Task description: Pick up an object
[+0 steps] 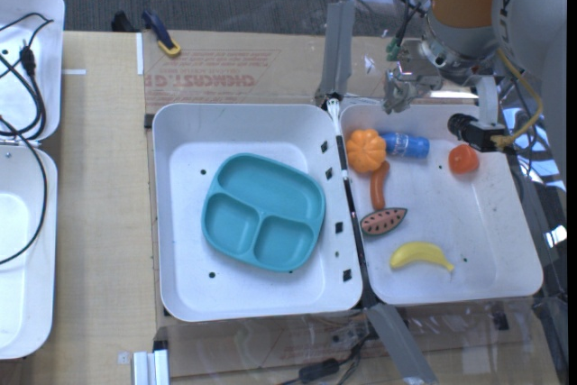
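Blue bottle [405,144] half-hidden behind orange pumpkin [365,150]; fingers [394,96] above, state unclear, blurred.

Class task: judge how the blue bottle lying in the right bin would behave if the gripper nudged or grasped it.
The blue bottle lies on its side, so it would probably roll when nudged. It looks like smooth plastic, possibly slippery. It touches the orange pumpkin, which may block rolling that way.

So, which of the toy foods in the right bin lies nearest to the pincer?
The blue bottle, just below the pincer; among real foods, the orange pumpkin beats the tomato and banana.
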You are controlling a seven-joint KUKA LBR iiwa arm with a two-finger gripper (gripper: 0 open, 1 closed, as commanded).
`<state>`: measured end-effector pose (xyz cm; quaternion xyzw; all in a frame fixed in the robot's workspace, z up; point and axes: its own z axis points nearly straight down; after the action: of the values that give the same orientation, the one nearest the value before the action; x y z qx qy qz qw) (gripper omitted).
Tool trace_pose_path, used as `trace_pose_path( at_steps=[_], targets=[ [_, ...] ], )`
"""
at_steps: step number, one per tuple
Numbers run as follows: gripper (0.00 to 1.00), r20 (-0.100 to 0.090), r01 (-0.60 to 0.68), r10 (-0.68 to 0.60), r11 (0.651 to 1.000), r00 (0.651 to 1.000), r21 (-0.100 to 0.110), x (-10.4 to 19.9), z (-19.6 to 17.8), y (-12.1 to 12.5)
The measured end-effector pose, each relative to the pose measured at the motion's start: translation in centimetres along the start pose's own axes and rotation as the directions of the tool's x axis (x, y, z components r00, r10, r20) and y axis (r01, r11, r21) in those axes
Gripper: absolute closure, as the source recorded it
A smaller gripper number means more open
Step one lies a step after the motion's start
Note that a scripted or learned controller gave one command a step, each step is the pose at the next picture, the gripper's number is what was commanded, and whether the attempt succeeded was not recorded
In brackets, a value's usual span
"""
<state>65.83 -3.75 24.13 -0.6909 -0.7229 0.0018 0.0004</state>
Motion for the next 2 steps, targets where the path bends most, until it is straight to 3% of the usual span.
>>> trace_pose_path(
  at_steps=[1,2],
  targets=[
    [0.00,0.000,0.000,0.000,1.000,1.000,0.000,0.0,0.0,0.0],
    [0.00,0.000,-0.089,0.089,0.996,0.996,0.003,-3.1,5.2,-0.2]
  ],
)
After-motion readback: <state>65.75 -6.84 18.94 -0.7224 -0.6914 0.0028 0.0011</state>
